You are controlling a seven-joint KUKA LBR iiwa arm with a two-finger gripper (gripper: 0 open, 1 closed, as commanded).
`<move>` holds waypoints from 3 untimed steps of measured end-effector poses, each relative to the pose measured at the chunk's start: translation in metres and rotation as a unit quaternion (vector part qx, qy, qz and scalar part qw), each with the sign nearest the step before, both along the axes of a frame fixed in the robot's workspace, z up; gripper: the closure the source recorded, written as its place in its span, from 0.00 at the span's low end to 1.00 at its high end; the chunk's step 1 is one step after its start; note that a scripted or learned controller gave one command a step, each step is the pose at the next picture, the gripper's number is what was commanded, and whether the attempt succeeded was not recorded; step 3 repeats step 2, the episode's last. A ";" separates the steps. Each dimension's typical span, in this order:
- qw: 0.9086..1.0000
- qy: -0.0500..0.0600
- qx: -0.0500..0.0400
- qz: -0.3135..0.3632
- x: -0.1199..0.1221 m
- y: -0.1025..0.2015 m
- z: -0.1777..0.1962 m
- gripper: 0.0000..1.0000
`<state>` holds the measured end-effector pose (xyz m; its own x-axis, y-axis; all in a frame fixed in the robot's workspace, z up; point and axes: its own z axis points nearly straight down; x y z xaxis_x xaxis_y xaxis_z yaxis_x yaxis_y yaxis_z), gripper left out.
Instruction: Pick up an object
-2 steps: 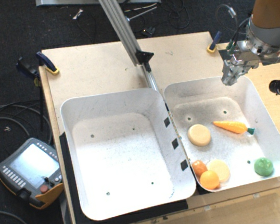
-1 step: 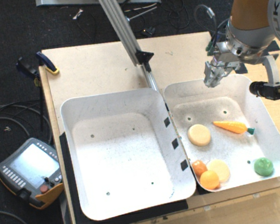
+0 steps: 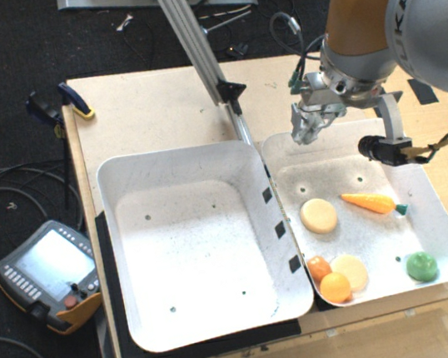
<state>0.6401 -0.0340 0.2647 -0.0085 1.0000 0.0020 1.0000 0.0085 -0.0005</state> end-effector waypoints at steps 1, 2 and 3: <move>1.000 0.001 0.000 0.000 -0.014 0.051 -0.014 1.00; 1.000 0.001 0.000 0.000 -0.015 0.114 -0.027 1.00; 1.000 0.001 0.000 0.000 -0.015 0.114 -0.027 1.00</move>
